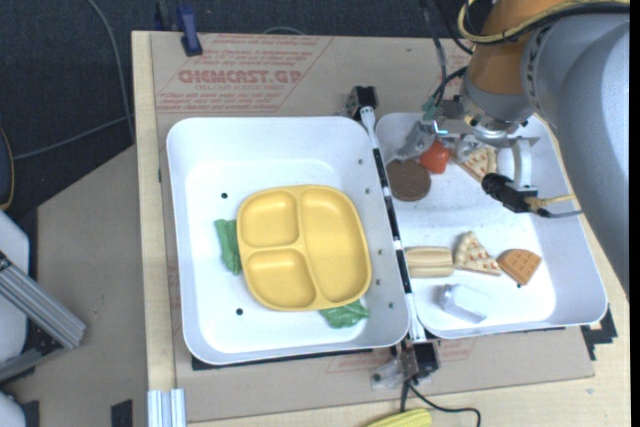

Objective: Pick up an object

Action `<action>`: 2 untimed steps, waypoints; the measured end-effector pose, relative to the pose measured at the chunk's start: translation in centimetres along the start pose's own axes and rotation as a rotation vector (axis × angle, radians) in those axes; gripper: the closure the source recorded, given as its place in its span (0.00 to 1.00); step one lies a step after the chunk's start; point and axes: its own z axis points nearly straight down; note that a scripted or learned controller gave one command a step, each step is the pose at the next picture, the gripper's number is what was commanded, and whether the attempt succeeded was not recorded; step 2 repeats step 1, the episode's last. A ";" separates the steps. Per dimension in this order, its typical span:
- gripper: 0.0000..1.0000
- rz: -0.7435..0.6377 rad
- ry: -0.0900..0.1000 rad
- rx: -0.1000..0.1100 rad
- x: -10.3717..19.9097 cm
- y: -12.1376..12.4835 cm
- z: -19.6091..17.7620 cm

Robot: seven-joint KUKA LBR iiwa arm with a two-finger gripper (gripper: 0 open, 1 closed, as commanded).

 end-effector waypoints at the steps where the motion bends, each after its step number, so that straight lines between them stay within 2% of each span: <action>1: 1.00 -0.001 -0.001 -0.006 0.0 0.1 -1.0; 2: 1.00 -0.001 -0.001 -0.006 0.0 0.1 -1.0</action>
